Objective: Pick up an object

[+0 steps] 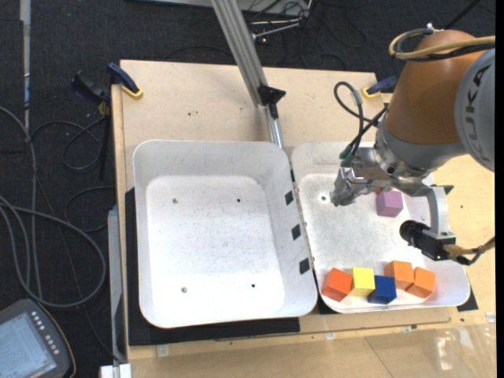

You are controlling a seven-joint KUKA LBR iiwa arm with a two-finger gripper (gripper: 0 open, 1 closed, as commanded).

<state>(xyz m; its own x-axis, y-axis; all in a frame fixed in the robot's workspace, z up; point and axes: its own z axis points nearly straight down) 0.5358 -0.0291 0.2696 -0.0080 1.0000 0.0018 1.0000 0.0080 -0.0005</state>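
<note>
Purple block [389,203] just right of hand [344,193], not touching.

Bins [213,164] white w/ fine dark speckles. Blocks: 1 lilac [389,203], 3 orange [339,283], 1 yellow [363,279], 1 blue [383,289]. Arm [437,85] orange over grey. Bench [197,93] pale tan; floor [55,53] dark w/ black cables.

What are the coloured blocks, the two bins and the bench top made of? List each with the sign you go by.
Coloured blocks: probably painted wood or hard plastic; flat, saturated, matte faces with crisp edges.
Lilac block: likely the same; pale, matte.
Left bin and right bin: looks like moulded white plastic; rounded corners, smooth raised rims, scuffed and speckled floors.
Bench top: apparently raw wood board; pale tan, unglossy.
</note>
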